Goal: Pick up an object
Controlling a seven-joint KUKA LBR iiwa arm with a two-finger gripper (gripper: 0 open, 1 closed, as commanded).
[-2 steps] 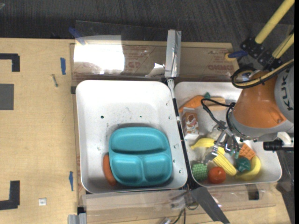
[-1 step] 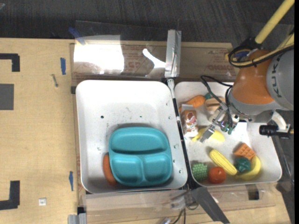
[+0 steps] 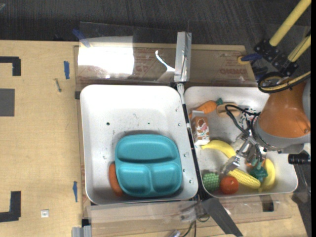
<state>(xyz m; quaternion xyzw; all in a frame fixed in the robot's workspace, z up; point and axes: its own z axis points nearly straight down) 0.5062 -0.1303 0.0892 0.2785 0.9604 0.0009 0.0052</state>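
The bench point(image 3: 34, 147) is pale brown board with black tape marks and blue tape scraps, set on dark carpet point(image 3: 123, 4). A clear sheet point(image 3: 128, 58) stands behind the two white bins. The left bin point(image 3: 98, 107) holds a teal tray point(image 3: 147, 164) lying over an orange thing point(image 3: 113, 179) at its left edge. The right bin point(image 3: 207, 95) holds a carrot point(image 3: 208, 106), a small carton point(image 3: 200, 130), a banana point(image 3: 221, 148), a corn cob point(image 3: 243, 177), a tomato point(image 3: 229, 184) and a green piece point(image 3: 211, 180) (possibly broccoli). The gripper point(image 3: 236, 159) is low among these, over the banana and corn; how its tips stand I cannot tell.
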